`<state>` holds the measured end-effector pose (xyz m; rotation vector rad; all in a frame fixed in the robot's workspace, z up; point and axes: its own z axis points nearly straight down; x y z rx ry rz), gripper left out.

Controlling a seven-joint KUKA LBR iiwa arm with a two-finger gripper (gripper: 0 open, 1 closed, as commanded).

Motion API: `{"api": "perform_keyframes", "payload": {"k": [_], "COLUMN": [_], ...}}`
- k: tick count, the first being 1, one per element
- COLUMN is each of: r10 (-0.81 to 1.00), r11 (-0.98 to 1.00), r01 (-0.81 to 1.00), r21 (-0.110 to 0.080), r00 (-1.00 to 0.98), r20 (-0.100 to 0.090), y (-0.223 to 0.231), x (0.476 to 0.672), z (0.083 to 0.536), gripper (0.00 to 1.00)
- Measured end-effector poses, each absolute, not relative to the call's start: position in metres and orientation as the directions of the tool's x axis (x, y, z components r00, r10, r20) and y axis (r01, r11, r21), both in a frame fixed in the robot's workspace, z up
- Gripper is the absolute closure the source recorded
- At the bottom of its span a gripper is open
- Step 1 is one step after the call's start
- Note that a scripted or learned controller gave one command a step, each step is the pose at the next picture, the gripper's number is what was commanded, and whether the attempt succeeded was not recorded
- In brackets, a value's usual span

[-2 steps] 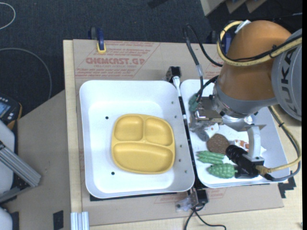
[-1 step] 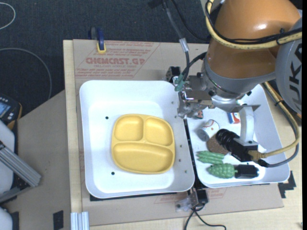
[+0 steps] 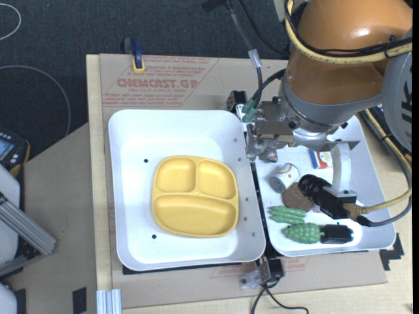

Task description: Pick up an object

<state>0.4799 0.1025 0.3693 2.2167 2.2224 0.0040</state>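
Right of yellow plate point(image 3: 195, 196), just past bin rims, we see gripper point(image 3: 260, 150) at right bin's point(image 3: 374, 175) upper-left corner. Parted or closed, we cannot tell. Green pod point(image 3: 286, 214) and brown disc point(image 3: 296, 199) crowd farther right of plate, untouched. Bare left bin point(image 3: 131, 175) floor rings plate.

The tabletop point(image 3: 98, 175) is a flat brown board, paper-faced, with red printed lettering point(image 3: 157, 82) across its far part. A small blue and yellow clamp point(image 3: 137, 54) grips its far edge. Two shallow white plastic bins lie directly on the board side by side, edges touching: the left bin point(image 3: 131, 175) and the right bin point(image 3: 370, 175).
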Motion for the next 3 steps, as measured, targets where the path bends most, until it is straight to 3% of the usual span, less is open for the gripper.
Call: {"api": "perform_keyframes", "payload": {"k": [3], "r10": [1.000], "r11": [0.006], "r01": [1.000], "r21": [0.010], "r00": [-0.006], "r20": [-0.001], "y": [0.104], "x": [0.481], "z": [0.399], "gripper": [1.00]}}
